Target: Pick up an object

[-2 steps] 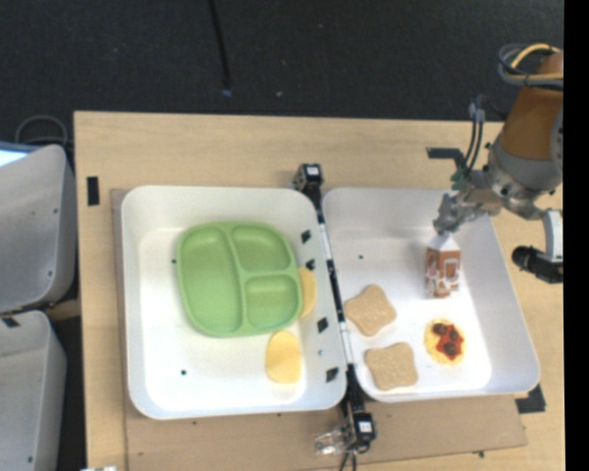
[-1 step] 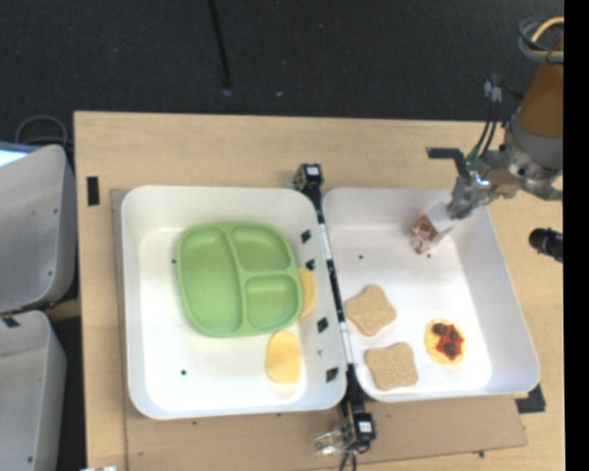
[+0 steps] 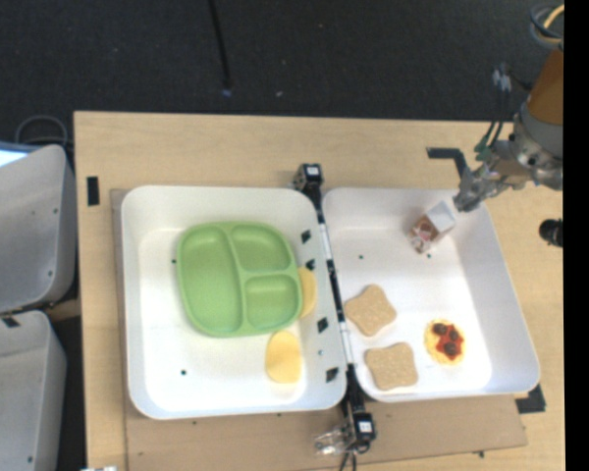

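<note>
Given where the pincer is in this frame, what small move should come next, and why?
Probably a short lift to test the grasp. The pincer sits at the upper right corner of the right bin, touching the top of the small white-and-red box, which looks tilted. Whether it truly holds the box is unclear.

From my remote seat I see a pale wooden bench [image 3: 226, 145] on dark carpet [image 3: 275, 37] (a black cable [image 3: 216, 37] trails across it), evenly lit.
</note>
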